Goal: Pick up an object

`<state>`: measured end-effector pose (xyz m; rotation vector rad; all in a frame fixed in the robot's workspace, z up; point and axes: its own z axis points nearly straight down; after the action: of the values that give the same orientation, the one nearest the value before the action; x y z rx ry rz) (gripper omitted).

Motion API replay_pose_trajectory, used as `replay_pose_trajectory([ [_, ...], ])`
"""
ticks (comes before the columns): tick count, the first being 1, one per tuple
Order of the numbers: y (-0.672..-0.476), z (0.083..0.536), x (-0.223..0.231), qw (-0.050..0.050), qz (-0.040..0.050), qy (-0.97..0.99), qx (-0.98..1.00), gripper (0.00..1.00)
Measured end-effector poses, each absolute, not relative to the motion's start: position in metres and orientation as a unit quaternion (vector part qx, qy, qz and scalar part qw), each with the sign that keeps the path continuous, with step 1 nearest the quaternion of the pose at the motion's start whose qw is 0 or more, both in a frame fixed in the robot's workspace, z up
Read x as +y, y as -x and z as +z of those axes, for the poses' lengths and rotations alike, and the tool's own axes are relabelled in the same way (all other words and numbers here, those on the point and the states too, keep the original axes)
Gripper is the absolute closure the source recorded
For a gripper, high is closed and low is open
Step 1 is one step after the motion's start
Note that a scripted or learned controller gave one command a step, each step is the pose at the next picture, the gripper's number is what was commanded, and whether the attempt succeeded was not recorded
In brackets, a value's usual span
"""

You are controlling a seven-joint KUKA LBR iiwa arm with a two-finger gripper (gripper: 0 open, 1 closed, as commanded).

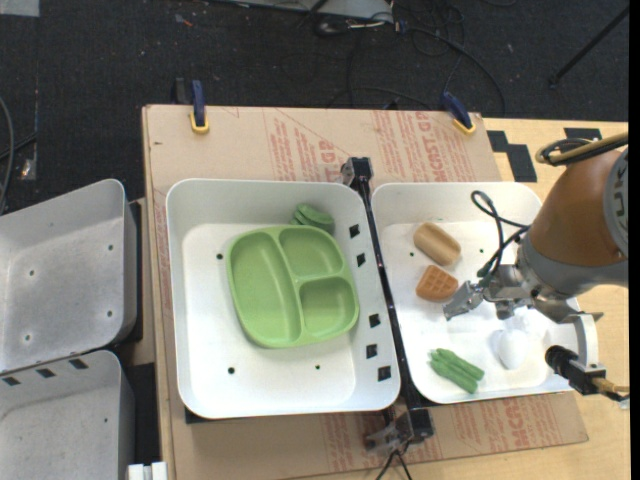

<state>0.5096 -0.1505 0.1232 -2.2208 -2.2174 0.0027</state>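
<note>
A cardboard-covered bench (260, 143) is seen from above, bearing two shallow white bins side by side. The left bin (200, 268) is occupied by a green divided plate (293, 286), with a small green object (314, 217) lying just beside the plate's far edge. The right bin (400, 208) is entered from the right by the grey arm (585, 223) with its orange band, and the gripper (468, 298) is lowered close to the bin floor. Whether the gripper is apart or together cannot be told from this view. Just beside the gripper's tip an orange waffle-shaped piece (436, 283) is found, and a tan bread roll (437, 242) lies a little beyond it. A green bean pod (457, 369) rests near the bin's front edge, and a small white object (511, 348) is seen below the wrist.
</note>
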Motion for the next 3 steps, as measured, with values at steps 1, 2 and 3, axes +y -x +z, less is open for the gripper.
replay_pose_trajectory([
  [1, -0.509, 0.09, -0.15, 0.001, 0.0007, 0.708, -0.707, 0.0],
  [2, -0.51, 0.102, -0.15, 0.0, -0.0001, 0.708, -0.706, 1.0],
  [3, -0.508, 0.156, -0.159, 0.0, 0.0001, 0.707, -0.707, 1.0],
])
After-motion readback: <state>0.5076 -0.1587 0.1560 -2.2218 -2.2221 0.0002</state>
